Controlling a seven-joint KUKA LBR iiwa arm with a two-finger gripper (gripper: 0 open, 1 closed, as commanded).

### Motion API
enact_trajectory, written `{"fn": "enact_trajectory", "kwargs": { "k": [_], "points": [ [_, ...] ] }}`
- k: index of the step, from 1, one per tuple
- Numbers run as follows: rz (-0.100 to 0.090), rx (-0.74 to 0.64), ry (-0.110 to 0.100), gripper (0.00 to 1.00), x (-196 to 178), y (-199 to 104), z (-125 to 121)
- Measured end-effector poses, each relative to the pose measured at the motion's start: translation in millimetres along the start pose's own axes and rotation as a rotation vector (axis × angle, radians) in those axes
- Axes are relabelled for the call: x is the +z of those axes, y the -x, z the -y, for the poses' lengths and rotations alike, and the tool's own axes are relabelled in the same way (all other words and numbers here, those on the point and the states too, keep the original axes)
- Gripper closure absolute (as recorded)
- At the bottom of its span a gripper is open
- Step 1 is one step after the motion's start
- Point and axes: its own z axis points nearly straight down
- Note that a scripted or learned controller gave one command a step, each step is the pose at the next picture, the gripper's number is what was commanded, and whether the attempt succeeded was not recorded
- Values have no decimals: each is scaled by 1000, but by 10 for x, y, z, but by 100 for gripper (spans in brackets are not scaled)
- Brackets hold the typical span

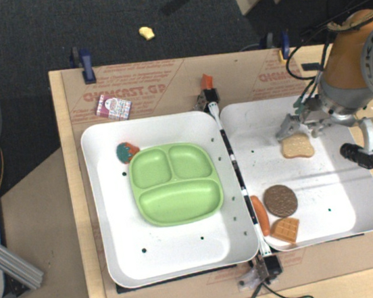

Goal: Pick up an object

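The pincer (297,127) hangs spread just above the bread slice (298,147) at the right bin's (359,217) far end — lined up, apparently, to pinch it — nothing held.

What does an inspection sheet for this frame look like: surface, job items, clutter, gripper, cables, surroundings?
Surface: cardboard-covered bench bearing a left bin and a right bin.
Job's things: toast slice, brown round patty, waffle and carrot in the right bin; green divided plate and a small red-green item in the left bin.
Clutter: small printed packet on the cardboard.
Grippers: gripper just above the toast slice; finger state unclear.
Cables: black cable beside the arm; another at the front edge.
Surroundings: dark floor, yellow scrap.
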Motion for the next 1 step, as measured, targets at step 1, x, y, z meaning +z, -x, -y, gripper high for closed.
{"fn": "enact_trajectory", "kwargs": {
  "k": [1],
  "points": [
    [-2, 0, -6, 0, 117, -130, 77]
  ]
}}
